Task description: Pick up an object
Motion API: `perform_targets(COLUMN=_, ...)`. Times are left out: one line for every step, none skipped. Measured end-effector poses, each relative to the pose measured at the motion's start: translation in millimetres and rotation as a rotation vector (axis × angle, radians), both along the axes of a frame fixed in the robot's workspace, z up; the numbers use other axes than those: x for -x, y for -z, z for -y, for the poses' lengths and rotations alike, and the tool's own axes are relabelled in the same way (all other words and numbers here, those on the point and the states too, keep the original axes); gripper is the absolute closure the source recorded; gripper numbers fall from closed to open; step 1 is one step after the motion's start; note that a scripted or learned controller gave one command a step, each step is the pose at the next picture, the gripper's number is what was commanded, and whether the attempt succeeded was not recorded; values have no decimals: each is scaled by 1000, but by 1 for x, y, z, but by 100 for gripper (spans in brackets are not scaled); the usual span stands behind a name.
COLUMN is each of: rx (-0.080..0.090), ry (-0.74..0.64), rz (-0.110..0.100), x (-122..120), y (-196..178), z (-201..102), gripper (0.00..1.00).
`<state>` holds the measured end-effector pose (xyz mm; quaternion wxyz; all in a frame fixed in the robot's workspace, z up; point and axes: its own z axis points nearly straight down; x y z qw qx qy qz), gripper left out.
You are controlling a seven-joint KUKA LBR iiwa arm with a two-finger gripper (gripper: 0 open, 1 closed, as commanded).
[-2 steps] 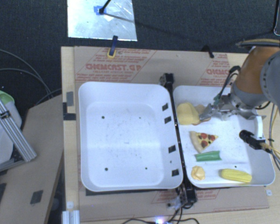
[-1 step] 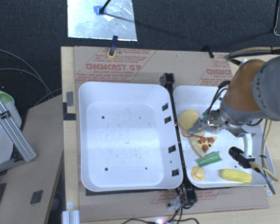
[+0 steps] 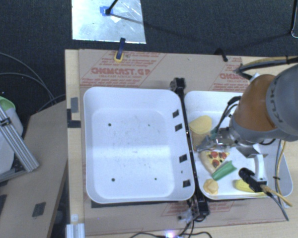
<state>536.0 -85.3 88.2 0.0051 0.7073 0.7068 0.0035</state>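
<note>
Pizza slice (image 3: pixel 216 158) in right bin (image 3: pixel 288 182) | hand (image 3: pixel 208 144) just above it (grip state unclear)

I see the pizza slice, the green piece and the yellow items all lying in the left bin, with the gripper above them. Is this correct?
Not quite: they lie in the right bin, not the left. The camera view shows the pizza slice, the green piece and the yellow items there, with the gripper above them.
</note>
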Motion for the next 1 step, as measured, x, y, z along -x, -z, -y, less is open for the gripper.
perform_targets(rx=-4, ry=-2, rz=-7, x=-20, y=1, z=13, gripper=0)
